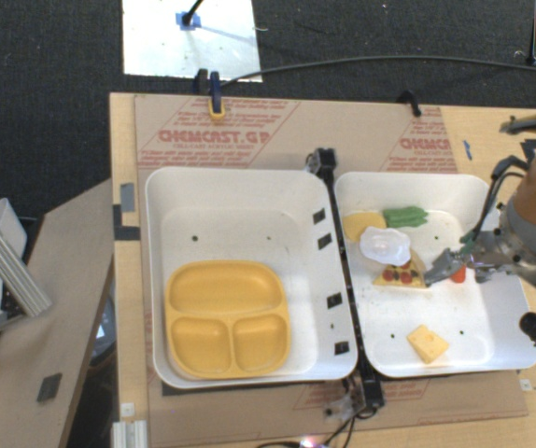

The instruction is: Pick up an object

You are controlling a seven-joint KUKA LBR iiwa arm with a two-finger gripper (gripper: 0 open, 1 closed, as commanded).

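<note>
Gripper (447,267) sits low in the right bin (492,343), just beside the pizza slice (401,276); its grip state cannot be read from this angle. A clear cup (385,245), yellow block (364,222) and green piece (405,217) cluster nearby, with a cheese wedge (428,343) apart. Left bin (212,203) holds a yellow divided tray (228,317).

Only readable text is on the clear sheet (291,124) lying under the bins: red "CHEMCAST GP" printed at the upper left, and the same logo repeated on the right side, partly cut off. Smaller print around it is too tiny to read
</note>
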